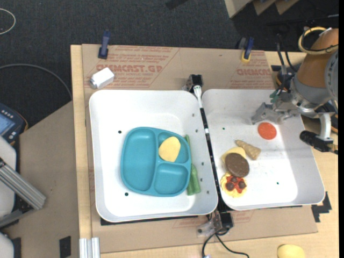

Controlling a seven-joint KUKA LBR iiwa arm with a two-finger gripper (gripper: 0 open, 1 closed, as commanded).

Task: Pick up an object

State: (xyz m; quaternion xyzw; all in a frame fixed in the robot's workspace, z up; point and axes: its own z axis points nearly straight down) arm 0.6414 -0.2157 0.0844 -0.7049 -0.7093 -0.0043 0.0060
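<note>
gripper (267,113) low in right bin (301,192) | grip state: cannot tell | red disc (267,130) just below it, toward the camera

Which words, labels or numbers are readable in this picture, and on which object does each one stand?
"CAST" inside a longer red word, the rest unsure: printed on the cardboard sheet behind the left bin.
Small red line above it: too blurred to read.
Red print on the cardboard behind the right bin: too blurred to read.
</note>
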